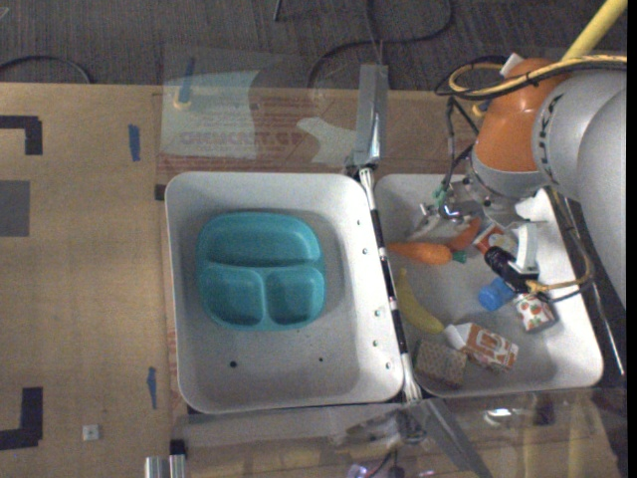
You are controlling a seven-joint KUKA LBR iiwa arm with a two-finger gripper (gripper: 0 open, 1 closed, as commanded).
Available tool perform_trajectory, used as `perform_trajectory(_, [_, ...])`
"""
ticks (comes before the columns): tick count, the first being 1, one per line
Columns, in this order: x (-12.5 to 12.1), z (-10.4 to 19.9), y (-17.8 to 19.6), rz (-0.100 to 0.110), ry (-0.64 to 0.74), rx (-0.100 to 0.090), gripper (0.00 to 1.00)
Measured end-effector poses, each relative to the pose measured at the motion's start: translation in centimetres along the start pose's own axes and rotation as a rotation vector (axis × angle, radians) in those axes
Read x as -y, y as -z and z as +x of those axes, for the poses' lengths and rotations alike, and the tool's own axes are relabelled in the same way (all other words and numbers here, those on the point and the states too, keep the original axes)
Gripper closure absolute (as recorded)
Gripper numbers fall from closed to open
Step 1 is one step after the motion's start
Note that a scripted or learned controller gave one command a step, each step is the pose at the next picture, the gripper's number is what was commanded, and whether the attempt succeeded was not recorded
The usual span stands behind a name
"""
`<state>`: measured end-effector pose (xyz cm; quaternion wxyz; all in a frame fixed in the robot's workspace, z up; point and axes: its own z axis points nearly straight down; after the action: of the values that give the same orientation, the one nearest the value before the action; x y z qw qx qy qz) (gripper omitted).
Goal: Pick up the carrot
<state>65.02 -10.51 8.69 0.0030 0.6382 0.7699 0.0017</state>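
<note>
Grey arm [587, 147] over right bin [577, 366], fingers [450, 210] just above carrot [422, 253], their spread unclear, perhaps touching it.

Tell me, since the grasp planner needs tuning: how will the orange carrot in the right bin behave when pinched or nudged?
The orange tapered carrot looks smooth and glossy, so it may slip from a pinch. Its round, tapering body lies on its side on the right white bin, so a nudge would probably roll it in an arc. It holds its shape, so it is likely stiff.
</note>
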Motion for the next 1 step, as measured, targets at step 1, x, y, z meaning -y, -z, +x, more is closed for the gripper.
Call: perform_trajectory(1, [3.80,1.65,0.11,-0.004,0.177,0.001,0.00])
